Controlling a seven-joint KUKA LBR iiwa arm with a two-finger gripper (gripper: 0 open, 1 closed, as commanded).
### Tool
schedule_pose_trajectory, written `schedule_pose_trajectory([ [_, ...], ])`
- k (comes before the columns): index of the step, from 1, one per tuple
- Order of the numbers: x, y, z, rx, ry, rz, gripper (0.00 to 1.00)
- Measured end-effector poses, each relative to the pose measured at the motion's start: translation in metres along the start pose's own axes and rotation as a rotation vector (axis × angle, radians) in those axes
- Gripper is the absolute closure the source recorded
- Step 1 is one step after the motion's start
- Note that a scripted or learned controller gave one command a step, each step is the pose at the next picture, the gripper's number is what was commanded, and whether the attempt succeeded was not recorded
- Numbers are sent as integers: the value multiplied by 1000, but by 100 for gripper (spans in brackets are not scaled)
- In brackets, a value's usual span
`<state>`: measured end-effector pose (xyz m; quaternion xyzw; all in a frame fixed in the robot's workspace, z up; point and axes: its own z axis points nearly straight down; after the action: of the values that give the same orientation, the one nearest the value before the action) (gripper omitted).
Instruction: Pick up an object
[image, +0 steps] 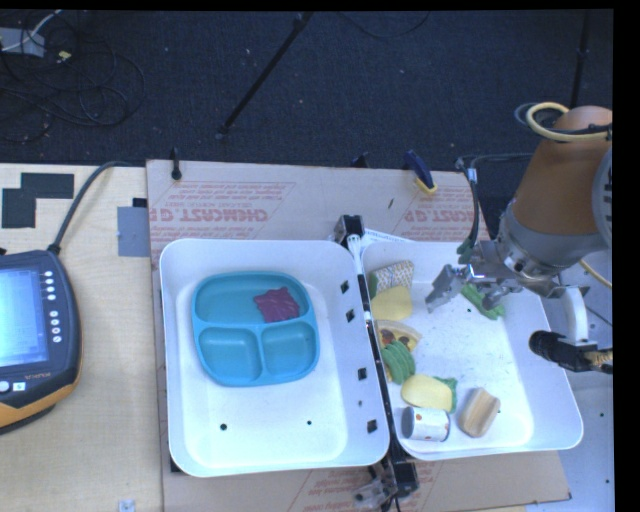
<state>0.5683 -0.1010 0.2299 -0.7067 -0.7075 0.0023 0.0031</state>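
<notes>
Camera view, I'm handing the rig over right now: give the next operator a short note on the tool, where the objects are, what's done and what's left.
Tool: over the right bin, upper half, fingers look spread, nothing between them. A green item lies just beside it.
Right bin, left side: a yellow piece near the top, a green toy mid-way, a yellow-and-green piece, a white cup and a tan block near the bottom.
Left bin: blue divided tray with a maroon piece in its top compartment.
Done: no object lifted yet.
Left: close on one object and raise it.
</notes>
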Motion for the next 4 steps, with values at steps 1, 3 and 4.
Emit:
schedule_pose_trajectory([
  [1, -1, -87, 108, 13, 4, 3, 0],
  [3, -31, -88, 132, -4, 8, 5, 100],
  [4, 71, -91, 41, -6, 3, -9, 100],
])
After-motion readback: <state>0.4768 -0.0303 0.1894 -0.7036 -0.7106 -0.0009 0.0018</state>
